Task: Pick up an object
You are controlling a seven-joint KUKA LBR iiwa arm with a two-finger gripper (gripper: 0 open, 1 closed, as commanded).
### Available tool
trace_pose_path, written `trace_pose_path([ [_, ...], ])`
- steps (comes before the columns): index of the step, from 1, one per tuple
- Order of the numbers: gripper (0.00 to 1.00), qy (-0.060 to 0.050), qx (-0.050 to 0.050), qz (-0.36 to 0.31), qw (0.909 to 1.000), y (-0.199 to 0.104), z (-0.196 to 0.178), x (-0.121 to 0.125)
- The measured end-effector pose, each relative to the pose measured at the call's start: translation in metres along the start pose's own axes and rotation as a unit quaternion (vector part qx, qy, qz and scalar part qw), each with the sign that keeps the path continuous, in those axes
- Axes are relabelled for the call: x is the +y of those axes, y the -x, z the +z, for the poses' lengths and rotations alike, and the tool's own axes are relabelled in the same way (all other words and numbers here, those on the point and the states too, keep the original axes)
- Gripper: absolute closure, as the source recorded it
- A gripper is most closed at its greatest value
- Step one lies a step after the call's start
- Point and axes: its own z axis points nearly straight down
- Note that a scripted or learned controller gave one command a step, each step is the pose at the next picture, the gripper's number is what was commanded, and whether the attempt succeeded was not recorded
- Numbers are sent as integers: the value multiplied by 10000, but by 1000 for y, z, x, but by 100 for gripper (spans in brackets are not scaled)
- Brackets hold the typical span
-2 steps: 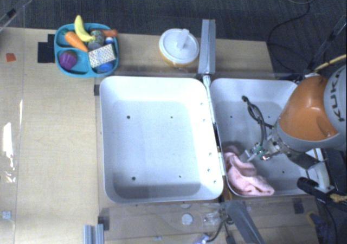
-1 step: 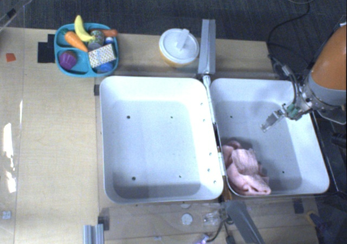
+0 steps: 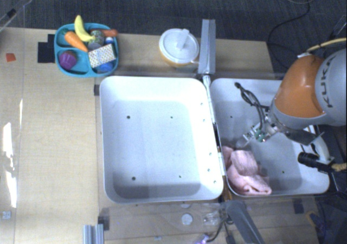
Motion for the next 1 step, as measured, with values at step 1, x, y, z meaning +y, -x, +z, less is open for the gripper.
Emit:
trace_pose_path([
  [1,0,-5,2,370,9993,-43,-91,-10],
])
